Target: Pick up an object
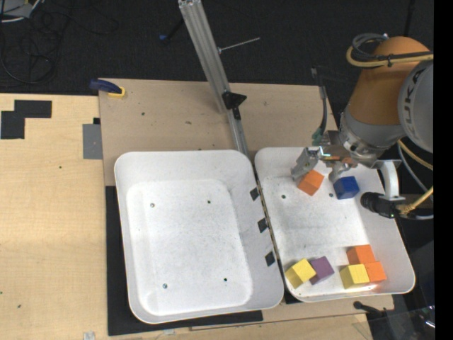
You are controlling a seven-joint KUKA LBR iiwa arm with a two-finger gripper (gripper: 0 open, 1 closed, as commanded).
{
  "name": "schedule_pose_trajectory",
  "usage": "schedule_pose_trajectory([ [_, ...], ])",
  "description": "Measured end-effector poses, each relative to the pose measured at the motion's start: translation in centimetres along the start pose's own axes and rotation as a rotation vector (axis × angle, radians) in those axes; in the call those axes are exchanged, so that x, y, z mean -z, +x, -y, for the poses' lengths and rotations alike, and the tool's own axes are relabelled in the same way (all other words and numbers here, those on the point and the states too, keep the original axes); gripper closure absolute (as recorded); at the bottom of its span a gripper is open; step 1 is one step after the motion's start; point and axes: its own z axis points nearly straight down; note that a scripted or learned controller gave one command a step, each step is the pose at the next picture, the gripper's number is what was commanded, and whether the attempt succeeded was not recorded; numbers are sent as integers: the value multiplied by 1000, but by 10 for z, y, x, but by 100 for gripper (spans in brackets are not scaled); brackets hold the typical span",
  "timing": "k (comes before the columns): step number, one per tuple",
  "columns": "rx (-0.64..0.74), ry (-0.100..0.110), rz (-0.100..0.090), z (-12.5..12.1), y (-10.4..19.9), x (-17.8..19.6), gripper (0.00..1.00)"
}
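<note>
My gripper (324,170) hangs over the far end of the right bin (318,225), its two fingers spread apart and open. An orange cube (310,182) lies just under the left finger (304,163), and a blue cube (345,187) lies just under the right one. Neither cube sits between the fingers. At the bin's near end lie a yellow cube (301,271), a purple cube (322,267), a second yellow cube (354,275) and two more orange cubes (362,253) (375,271).
The left bin (120,165) stands beside the right one, joined by black clips (262,225). A slanted aluminium rail (212,62) rises behind the bins. The orange-banded arm (386,83) comes in from the upper right.
</note>
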Motion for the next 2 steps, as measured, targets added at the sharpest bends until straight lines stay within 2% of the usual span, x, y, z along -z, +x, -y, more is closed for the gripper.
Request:
schedule_pose_trajectory([
  [1,-2,-6,1,-1,-1,3,0],
  [2,-2,-1,1,3,-4,-42,0],
])
